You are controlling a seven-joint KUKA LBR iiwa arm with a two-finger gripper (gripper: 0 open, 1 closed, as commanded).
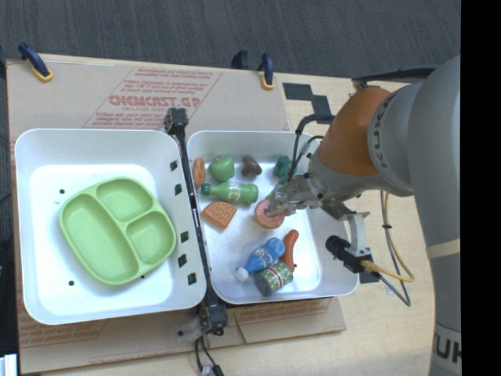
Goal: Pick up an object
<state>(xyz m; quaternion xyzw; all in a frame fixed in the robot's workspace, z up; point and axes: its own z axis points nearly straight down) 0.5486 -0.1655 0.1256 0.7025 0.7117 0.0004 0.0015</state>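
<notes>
The right bin [333,284] holds several small toys: a green bottle [232,193], a green pepper-like piece [222,167], a brown piece [250,164], an orange waffle-like square [219,215], a blue bottle [264,257], a green can [274,277], a red-orange piece [290,245] and a pinkish-red round piece [270,218]. My gripper [278,204] reaches down from the right into the bin's middle, directly over the pinkish-red round piece and touching or nearly touching it. A dark green item [282,167] sits just behind the gripper.
The left bin [31,288] bears a light green divided tray [117,229]. A black divider bar [188,210] runs between the bins. The arm's orange band [352,135] and grey body overhang the right bin's right side. Cardboard [156,96] lies behind.
</notes>
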